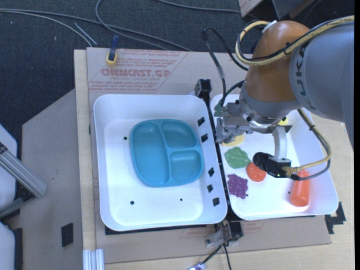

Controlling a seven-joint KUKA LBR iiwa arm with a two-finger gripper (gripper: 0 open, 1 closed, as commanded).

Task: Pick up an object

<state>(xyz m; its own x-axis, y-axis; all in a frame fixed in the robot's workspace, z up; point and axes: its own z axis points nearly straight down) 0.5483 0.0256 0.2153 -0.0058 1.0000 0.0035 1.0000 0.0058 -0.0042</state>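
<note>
White bins, two of them, sit side by side on the desk point(56, 151). The left bin point(112, 196) holds one blue divided plate point(166, 152). In the right bin point(320, 201) lie one green leaf point(237, 157), one purple grape bunch point(237, 185), one red tomato point(256, 174) and one orange carrot point(300, 191). The gripper point(229, 129) hangs over the right bin's upper left corner; whether it is open I cannot tell.

Blue divided plate point(166, 152) sits mid-frame in the left bin point(107, 151). Right bin point(323, 176) holds a green leaf point(237, 157), purple grapes point(237, 185), red tomato point(256, 173) and orange carrot point(300, 191) (lower right). Arm point(281, 66) fills upper right; gripper point(232, 129) over the right bin's upper-left corner.
</note>
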